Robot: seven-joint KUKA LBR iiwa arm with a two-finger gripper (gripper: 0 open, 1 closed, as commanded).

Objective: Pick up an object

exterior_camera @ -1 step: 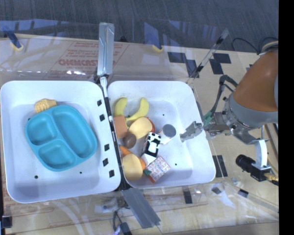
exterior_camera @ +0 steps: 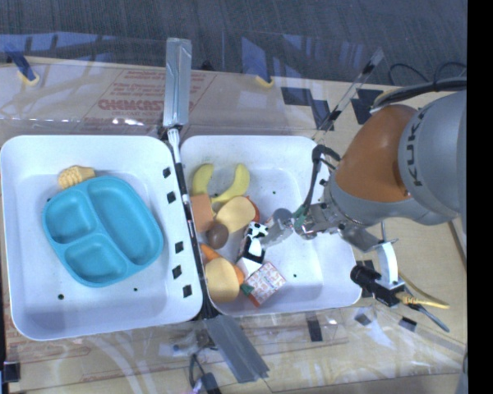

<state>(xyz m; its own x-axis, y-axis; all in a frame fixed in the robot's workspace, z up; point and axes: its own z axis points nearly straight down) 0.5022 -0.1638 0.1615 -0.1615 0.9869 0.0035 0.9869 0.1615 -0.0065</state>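
Gripper low over the right bin's toy pile, nothing in its grasp that can be seen.

The gripper (exterior_camera: 273, 224) comes in from the arm's side and sits right at the black-and-white toy (exterior_camera: 254, 242), which lies just beyond and a touch below the tip, on the side toward the bin divider (exterior_camera: 183, 212); whether they touch, I can't tell, and the jaws are too small and blurred to call apart or together. That toy looks the nearest candidate, its long axis running roughly up-down in the camera view, across the gripper's line of approach. Crowding it: a tan rounded piece (exterior_camera: 234, 213) above, a patterned box (exterior_camera: 265, 283) below, yellow bananas (exterior_camera: 222, 183) further up. Over in the left bin (exterior_camera: 16, 245), the blue divided plate (exterior_camera: 103, 230) lies well apart.
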